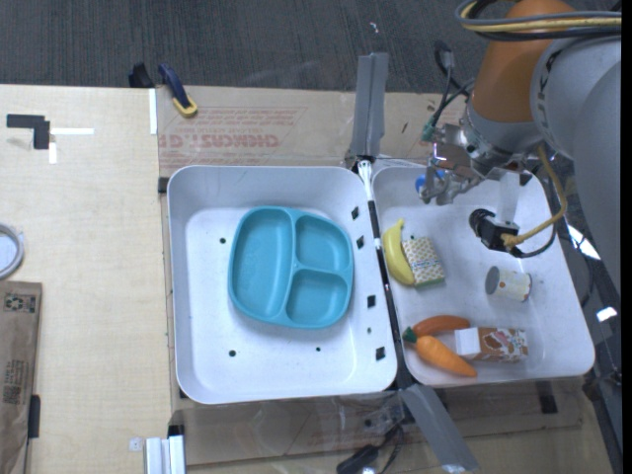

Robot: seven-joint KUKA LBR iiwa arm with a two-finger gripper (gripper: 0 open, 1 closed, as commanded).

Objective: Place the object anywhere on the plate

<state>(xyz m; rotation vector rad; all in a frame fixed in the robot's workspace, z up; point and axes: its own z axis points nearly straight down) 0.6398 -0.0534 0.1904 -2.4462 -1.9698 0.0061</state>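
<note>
I take the blue plate (292,267) as my landmark. It is a smooth, glossy, rounded-square piece of plastic split into three compartments, one long one on its left and two smaller ones on its right. It lies near the middle of the left bin (188,265), a shallow white tray with rounded corners, and bare white floor rings it on every side, widest toward the near rim and the left wall. Nothing rests on the plate.

Right of the plate, past the two touching inner rims and the grey divider bar (371,107) standing at their far end, sits the right bin (563,294). My gripper (440,188) hangs over that bin's far-left corner, up and to the right of the plate; I cannot tell from here whether it is spread or closed, and I see nothing in it.

The objects all lie in the right bin. Closest to the plate is a curved yellow banana (395,255), just inside the inner wall, touching a small speckled yellow sponge block (423,261). Farther right lies a small white cup (509,283) on its side, apart from the others. Toward the near rim are an orange carrot (442,355), a second orange piece (441,325) above it, and a little brown-and-white carton (491,343) lying flat beside them. The middle of that bin's floor is open.
</note>
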